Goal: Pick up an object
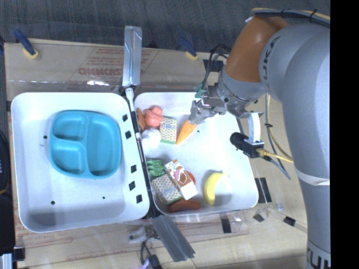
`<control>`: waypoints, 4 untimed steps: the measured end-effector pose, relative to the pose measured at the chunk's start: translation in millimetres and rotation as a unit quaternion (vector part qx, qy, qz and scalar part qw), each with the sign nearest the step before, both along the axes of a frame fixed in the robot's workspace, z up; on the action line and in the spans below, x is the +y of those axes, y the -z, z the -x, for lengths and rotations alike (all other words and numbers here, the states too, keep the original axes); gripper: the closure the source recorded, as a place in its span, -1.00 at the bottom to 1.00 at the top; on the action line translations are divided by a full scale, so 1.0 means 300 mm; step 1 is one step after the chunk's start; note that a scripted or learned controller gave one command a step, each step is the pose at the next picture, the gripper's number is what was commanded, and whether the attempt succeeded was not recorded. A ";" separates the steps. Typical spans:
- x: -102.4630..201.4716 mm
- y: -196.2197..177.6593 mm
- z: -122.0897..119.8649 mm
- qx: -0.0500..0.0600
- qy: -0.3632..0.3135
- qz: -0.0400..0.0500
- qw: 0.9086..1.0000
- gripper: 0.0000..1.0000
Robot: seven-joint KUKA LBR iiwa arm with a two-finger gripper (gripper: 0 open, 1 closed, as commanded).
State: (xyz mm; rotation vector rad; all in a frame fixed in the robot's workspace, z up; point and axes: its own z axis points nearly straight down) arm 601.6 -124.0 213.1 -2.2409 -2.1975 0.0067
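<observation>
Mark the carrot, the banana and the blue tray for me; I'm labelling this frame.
carrot point(186, 131), camera view, middle of its orange body.
banana point(210, 186), camera view, middle of its yellow curve.
blue tray point(85, 143), camera view, ridge between its compartments.

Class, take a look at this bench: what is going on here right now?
A robot arm reaches in from the right over the right bin, which holds toy food. Its gripper sits right at the top end of a toy carrot, as if going for it. A banana lies nearby. The left bin holds a blue divided plate.
</observation>
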 end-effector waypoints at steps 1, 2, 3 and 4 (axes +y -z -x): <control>0.000 0.000 0.000 0.000 0.000 0.000 1.000 -1.00; -0.188 0.392 -0.090 0.001 -0.035 -0.001 0.999 -1.00; 0.079 -0.051 -0.089 -0.001 -0.083 -0.001 0.997 -1.00; -0.147 0.104 -0.098 0.002 -0.047 -0.001 0.999 -1.00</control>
